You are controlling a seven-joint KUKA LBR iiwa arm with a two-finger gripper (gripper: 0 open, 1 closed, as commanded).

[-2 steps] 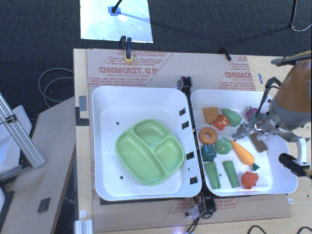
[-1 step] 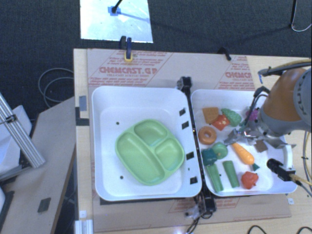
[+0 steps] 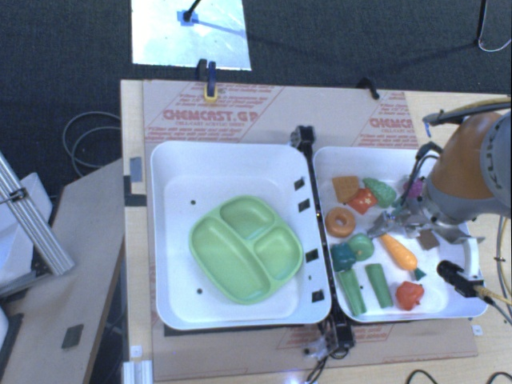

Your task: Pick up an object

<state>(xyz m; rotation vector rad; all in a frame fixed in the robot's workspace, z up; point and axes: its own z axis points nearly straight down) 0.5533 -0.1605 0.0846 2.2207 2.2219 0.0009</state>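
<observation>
The end effector (image 3: 390, 224) hangs low over the right bin (image 3: 472, 310), at the end of the grey arm (image 3: 472, 170) with its orange band, which comes in from the right. I cannot tell if it is spread or pressed together, because the metal parts are small and blurred there.

Just below it lies an orange carrot (image 3: 398, 252), tilted, and at its left side a green round piece (image 3: 361, 246) next to a teal piece (image 3: 344, 256). A brown ring like a doughnut (image 3: 341, 222) is near, to the left. Above are a tan square piece (image 3: 346, 188), a red piece (image 3: 362, 201) and a green leafy piece (image 3: 381, 190), close together. Toward the front wall of the bin lie two green sticks (image 3: 379, 285) side by side and a red tomato-like piece (image 3: 409, 294). All these objects crowd the bin around the tool.

The left bin (image 3: 176, 174) holds a light green divided plate (image 3: 246, 248). Both bins rest on the tabletop (image 3: 264, 114).
</observation>
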